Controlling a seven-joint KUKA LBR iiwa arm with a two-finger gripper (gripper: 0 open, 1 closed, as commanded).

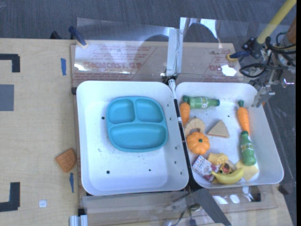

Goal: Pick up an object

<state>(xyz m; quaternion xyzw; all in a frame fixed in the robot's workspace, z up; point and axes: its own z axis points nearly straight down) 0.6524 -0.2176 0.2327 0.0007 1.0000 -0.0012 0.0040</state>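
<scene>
The right bin [272,145] holds several toy foods. A green bottle [201,101] lies along its back, with a small carrot [185,112] at its left end. A second carrot [243,118] and another green bottle [247,148] lie along the right side. In the middle sit an orange pumpkin [198,142], a tan wedge [218,129] and a round cracker [194,125]. At the front lie a banana [229,176], a red and white packet [202,165] and a yellow piece [217,159].
The left bin [94,164] holds a blue divided plate [137,123]. A waffle piece [66,159] lies on the bench left of the bins. Clear panels [123,51] stand behind the bins. Cables and a yellow pole [277,18] crowd the back right.
</scene>
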